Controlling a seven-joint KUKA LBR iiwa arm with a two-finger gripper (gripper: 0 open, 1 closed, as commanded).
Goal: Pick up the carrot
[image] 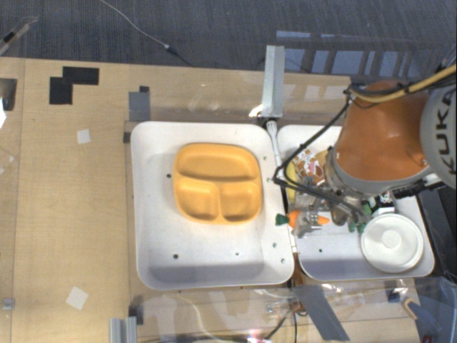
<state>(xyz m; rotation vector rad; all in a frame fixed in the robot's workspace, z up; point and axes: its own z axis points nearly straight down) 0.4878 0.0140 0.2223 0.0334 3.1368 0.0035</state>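
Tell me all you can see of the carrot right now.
The carrot shows as a small orange piece, plastic by its look, lying low in the right bin near that bin's left wall. A green bit, probably its leafy top, shows to its left. The gripper stands over its middle and hides most of it, so its full length and what touches it cannot be told. The white bowl lies apart, to its right.

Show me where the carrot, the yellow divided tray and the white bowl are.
carrot (291, 220): camera view, on its orange body near the green end.
yellow divided tray (216, 161): camera view, on its large top compartment.
white bowl (390, 241): camera view, on its centre.
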